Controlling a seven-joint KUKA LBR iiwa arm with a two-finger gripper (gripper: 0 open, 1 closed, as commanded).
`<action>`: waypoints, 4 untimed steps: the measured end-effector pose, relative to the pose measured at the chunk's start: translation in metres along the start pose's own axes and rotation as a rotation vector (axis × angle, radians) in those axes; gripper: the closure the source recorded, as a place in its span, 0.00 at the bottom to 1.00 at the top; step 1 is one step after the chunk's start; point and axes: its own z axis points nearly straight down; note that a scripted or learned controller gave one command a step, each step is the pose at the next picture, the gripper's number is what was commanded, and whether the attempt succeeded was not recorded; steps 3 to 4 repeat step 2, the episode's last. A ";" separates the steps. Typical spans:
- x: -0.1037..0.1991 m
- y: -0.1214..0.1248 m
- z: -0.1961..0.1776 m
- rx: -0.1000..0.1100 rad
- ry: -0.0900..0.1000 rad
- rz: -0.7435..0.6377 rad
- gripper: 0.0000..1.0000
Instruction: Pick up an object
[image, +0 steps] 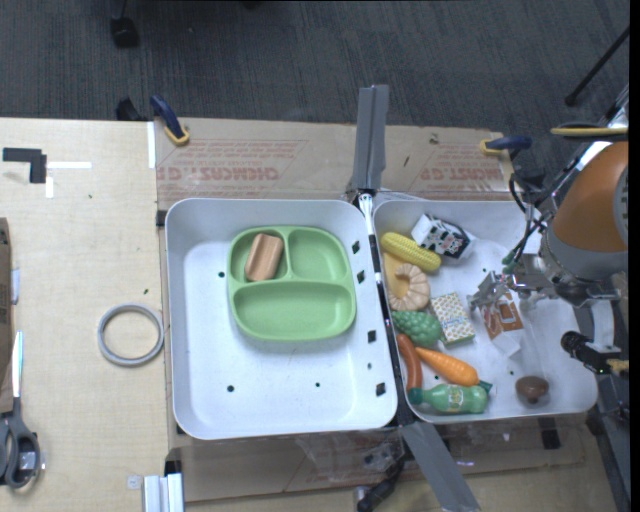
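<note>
Crinkly foil on the orange snack packet (504, 318) at right of frame will slip and buckle; I'd pinch an edge. My gripper (493, 291) hangs apparently just above it, though I cannot tell its jaw state.

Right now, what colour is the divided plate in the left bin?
Light green; the plate shows best in the camera view.

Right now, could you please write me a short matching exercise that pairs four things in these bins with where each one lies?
Things:
1. tan bread-shaped toy
2. yellow toy corn cob
3. green toy bottle with a yellow label
4. small brown round toy

Places:
A. near front right corner of the right white bin
B. upper left compartment of the green divided plate
C. front edge of the right bin, lying on its side
D. back of the right bin, close to the divider

Pairs: 1-B, 2-D, 3-C, 4-A
</note>
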 end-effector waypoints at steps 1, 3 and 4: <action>-0.001 0.000 -0.007 0.002 0.000 0.003 1.00; 0.057 0.028 -0.095 0.000 -0.002 -0.004 1.00; 0.057 0.028 -0.095 0.000 -0.002 -0.004 1.00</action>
